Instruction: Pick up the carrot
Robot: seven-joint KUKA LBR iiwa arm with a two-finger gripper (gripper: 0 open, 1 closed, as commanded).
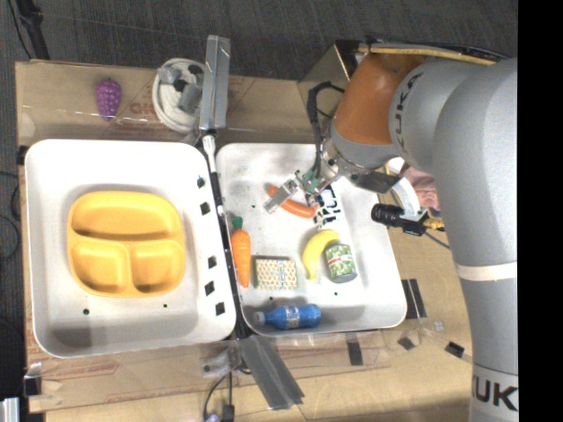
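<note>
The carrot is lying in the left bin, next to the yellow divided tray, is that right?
Not quite. The camera view shows the carrot in the right bin, along its left wall, beside a small box. The yellow divided tray sits in the left bin.

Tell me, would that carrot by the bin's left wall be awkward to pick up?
Probably a little. The carrot looks like a smooth, rigid toy, so it should keep its shape but might slip. Its rounded, tapered body could roll, and it lies close to the bin wall, leaving little room on that side.
</note>
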